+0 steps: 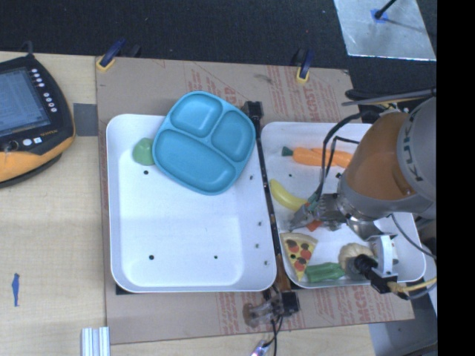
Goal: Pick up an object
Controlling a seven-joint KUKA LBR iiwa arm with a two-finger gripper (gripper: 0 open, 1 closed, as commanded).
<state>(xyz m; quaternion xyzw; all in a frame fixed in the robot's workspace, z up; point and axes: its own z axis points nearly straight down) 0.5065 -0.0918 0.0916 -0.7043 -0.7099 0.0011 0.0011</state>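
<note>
The grey arm with its orange band reaches in from the right and hangs low over the right bin point(276, 136), its wrist covering much of that bin's right half. The jaws point(310, 217) point down and to the left near the bin's middle, close above a small reddish object point(319, 225) that is too hidden to identify; whether the jaws are spread or pressed together cannot be told, and nothing is plainly seen between them. Around them in the right bin lie an orange carrot point(315, 156) near the far wall, a yellow banana point(286, 195) just left of the jaws, a pizza slice point(299, 248) toward the near edge, a green piece point(323, 273) beside it, and a tan object point(355, 254) partly under the wrist. The left bin point(185, 251) holds a blue divided plate point(204, 141) tilted against its far right corner, with a small green object point(143, 151) touching the plate's left edge. On the table at the left sits an orange-and-black control pendant point(30, 121).
</note>
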